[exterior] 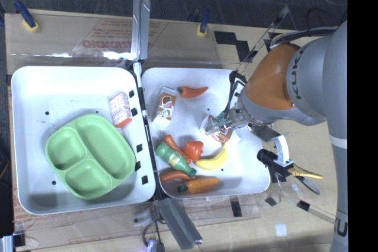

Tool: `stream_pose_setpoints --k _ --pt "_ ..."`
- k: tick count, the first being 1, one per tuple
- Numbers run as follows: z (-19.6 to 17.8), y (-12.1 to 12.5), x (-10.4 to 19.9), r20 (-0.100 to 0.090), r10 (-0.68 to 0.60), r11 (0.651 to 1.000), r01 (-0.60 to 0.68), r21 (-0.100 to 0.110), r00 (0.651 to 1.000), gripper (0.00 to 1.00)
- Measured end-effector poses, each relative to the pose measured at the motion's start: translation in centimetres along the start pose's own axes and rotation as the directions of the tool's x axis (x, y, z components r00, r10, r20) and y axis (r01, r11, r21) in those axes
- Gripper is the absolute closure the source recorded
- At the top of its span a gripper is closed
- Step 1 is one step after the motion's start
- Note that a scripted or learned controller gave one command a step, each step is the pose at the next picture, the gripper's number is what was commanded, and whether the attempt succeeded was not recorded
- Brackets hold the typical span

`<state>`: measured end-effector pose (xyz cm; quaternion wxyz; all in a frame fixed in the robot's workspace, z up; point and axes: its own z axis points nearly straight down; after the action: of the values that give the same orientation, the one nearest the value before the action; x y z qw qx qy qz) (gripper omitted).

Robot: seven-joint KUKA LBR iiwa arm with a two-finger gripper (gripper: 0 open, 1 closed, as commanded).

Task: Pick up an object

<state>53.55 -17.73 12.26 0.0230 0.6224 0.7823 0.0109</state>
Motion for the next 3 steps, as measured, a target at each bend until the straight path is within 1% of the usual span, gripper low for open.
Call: stream_pose_setpoints --k 1,2,3 --pt "0.0 0.0 0.1 -0.001 -0.001 1.0 0.001 0.001 1.0 0.0" --pt "1.5 -1.0 -0.9 -0.005 -0.038 0.999 0.038 0.007 0.999 0.0" --pt "1.2 1.6 -3.5 -0.019 -0.02 0.999 0.02 0.03 1.0 0.0"
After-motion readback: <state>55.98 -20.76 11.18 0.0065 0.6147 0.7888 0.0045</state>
